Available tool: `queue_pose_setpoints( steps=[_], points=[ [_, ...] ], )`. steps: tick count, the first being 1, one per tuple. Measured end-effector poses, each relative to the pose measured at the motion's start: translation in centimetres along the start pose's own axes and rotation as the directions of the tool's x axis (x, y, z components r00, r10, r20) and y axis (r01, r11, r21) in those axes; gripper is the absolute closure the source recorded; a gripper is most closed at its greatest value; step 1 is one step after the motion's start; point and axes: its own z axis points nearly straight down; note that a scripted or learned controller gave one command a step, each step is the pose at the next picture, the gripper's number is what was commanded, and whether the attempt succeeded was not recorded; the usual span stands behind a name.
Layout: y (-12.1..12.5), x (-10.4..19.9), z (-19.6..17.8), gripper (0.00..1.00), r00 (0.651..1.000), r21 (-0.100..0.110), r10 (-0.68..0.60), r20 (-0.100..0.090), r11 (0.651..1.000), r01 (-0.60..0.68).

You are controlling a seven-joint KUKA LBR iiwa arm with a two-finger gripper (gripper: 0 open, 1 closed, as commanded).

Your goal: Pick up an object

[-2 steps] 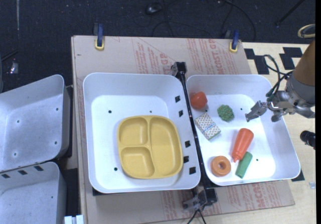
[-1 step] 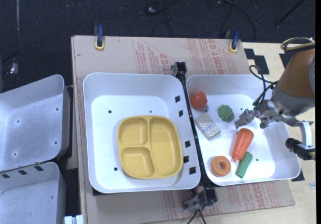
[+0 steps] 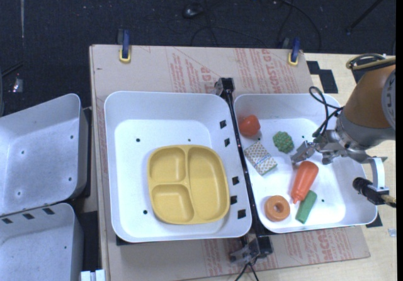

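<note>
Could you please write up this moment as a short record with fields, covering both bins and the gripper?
left bin: yellow divided plate
right bin: tomato, broccoli, patterned box, carrot, donut
gripper: over the right bin, just above the carrot's top end
held object: none seen between the fingers
arm: enters from the right

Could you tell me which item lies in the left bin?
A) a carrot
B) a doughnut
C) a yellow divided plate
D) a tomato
C: the yellow divided plate is what rests on the floor of the left bin, while the carrot, tomato and doughnut all sit in the right bin.
</note>
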Motion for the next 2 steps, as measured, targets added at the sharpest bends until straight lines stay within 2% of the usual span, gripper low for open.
queue_pose_setpoints(
  steps=[1, 2],
  points=[
    [0.1, 0.0, -1.2, 1.00, 1.000, -0.003, 0.000, 0.001, 1.000, 0.000],
    [0.0, -0.4, -5.5, 1.00, 1.000, -0.006, 0.000, 0.003, 1.000, 0.000]
  ],
)
